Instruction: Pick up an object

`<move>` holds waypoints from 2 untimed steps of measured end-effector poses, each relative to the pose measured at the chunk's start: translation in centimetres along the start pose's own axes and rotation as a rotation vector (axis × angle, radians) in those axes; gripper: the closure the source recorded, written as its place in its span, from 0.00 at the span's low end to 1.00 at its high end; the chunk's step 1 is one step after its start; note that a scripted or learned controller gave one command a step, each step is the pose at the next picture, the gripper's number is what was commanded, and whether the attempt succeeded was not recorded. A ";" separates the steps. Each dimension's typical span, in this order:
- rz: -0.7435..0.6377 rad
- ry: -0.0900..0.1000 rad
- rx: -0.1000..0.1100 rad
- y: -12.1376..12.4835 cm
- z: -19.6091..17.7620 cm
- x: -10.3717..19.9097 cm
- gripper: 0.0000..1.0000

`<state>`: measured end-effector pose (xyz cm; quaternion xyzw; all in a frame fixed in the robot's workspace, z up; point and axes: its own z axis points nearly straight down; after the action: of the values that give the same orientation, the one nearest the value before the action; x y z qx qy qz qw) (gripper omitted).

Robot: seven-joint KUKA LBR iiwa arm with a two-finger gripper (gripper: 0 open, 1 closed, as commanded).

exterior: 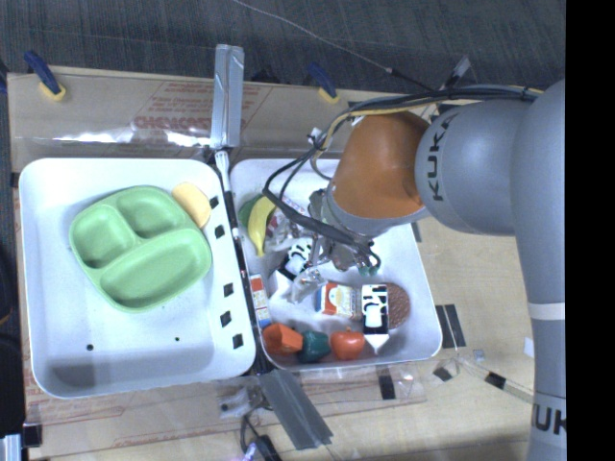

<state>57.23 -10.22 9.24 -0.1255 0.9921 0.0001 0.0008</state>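
Observation:
My gripper (336,260) is down in the right bin (423,296), under the orange wrist band, above a cluster of small objects. Just below it lie a white and orange carton (338,301) and a black and white box (375,311), with a brown round piece (397,302) to their right. A black and white item (299,254) sits at the gripper's left. A yellow banana (259,223) lies by the bin's left wall. Along the front wall sit an orange piece (281,337), a teal piece (314,347) and a red tomato (348,343).
The left bin (58,353) holds a green divided plate (144,245) and a yellow piece (192,202) at its far right corner. A metal divider (228,104) stands between the bins. The arm's cables (288,176) loop over the right bin's back.

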 end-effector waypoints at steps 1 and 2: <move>-0.097 -0.002 0.004 -6.6 -4.4 0.1 0.00; -0.159 -0.002 0.002 0.7 -0.2 -1.8 0.00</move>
<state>58.77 -9.10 9.44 -0.2036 0.9790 -0.0010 0.0021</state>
